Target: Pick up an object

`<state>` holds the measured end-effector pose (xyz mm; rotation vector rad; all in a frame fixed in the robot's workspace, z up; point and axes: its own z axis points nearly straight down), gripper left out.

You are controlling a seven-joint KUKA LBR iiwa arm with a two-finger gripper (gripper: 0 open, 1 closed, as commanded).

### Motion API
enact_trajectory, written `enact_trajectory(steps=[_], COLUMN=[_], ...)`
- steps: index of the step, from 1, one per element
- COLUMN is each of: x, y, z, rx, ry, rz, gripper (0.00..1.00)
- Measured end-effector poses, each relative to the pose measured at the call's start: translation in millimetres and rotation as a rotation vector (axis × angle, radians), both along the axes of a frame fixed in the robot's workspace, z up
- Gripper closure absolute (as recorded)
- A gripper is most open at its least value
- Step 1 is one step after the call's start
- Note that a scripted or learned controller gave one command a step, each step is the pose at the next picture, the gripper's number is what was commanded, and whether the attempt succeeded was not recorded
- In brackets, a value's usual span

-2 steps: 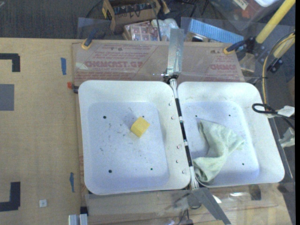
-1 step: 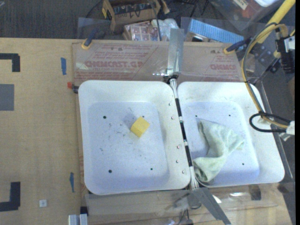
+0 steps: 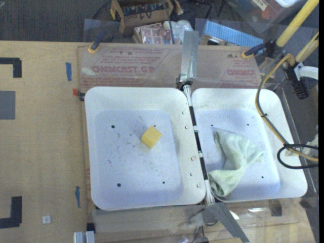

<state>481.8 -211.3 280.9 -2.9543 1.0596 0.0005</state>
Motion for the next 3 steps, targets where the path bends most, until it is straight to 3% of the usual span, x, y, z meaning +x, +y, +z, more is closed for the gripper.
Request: enact_trajectory(steps=[1,2,3], x=[24,10,6], y=[8,-9,-9], z=[53,13,-11], rx=[0.0,0.001,0.001], ry=[-0.005,-0.004,-0.002], rz=[0.379,0.491,0.492], gripper=[1.0,1.0,1.0])
